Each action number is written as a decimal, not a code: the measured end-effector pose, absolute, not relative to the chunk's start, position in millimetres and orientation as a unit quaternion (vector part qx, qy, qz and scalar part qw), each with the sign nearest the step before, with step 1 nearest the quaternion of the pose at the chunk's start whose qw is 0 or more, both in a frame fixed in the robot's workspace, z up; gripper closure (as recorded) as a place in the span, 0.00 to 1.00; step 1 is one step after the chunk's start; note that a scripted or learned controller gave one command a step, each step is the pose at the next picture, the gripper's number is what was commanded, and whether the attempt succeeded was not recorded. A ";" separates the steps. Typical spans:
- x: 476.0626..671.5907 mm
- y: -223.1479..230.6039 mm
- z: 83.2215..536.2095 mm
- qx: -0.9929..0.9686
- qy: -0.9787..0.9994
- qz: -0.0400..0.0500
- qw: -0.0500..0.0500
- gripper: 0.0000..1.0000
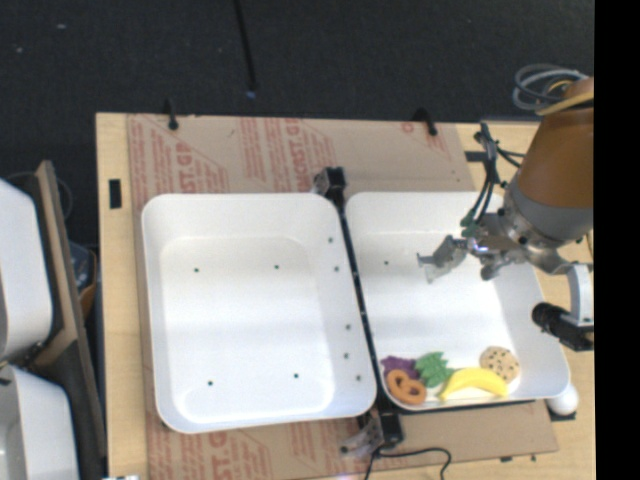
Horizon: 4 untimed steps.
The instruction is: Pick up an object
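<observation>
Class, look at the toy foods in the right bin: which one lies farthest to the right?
The round cookie with dark chips. It lies right of the yellow banana, the green leafy piece, the pretzel and the purple grapes.

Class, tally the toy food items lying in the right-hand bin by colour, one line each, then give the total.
Yellow (banana): 1
Green (leafy piece): 1
Purple (grape bunch): 1
Orange-brown (pretzel): 1
Tan (chocolate-chip cookie): 1
Total: 5
</observation>
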<state>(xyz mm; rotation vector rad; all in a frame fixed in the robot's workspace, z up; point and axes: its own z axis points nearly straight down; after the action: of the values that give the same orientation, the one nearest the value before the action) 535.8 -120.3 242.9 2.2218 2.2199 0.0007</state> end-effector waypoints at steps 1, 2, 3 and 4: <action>543.2 -123.1 196.2 0.707 0.707 -0.001 -0.001 0.00; 537.9 -128.0 135.4 0.708 0.707 -0.002 -0.002 0.00; 537.1 -128.3 98.9 0.707 0.707 -0.001 -0.001 0.00; 538.3 -129.1 111.2 0.708 0.706 0.000 0.001 1.00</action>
<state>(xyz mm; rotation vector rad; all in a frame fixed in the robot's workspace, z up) 538.3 -129.1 111.2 2.2229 2.2178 0.0015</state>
